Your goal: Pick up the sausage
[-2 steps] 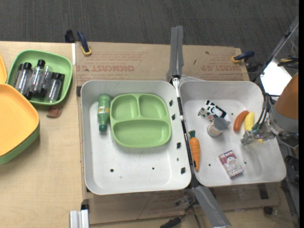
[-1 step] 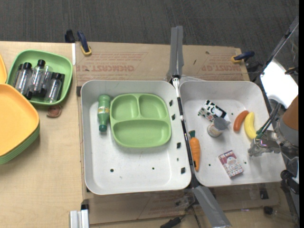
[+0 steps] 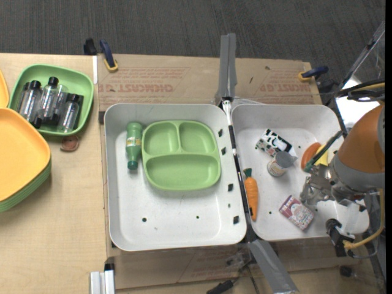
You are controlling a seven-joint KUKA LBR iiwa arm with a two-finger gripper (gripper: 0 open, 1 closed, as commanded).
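In the right bin [image 3: 263,225], near edge, lies a pink packet [image 3: 296,212] beside the tool [image 3: 313,185], whose grip I cannot tell. The likely sausage [image 3: 310,154] sits just beyond, half hidden; the tool could snag the packet instead. Farther off: carrot [image 3: 251,192], small cup [image 3: 278,164], black-and-white box [image 3: 273,142].

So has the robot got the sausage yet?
Not yet, as far as I can see. Nothing looks done. In hand: the gripper is low over the right bin, just above a small pink packet, and I cannot see it holding anything. An orange-red thing beside the arm may be the sausage, but it is partly hidden. Left: grabbing it and lifting it out.
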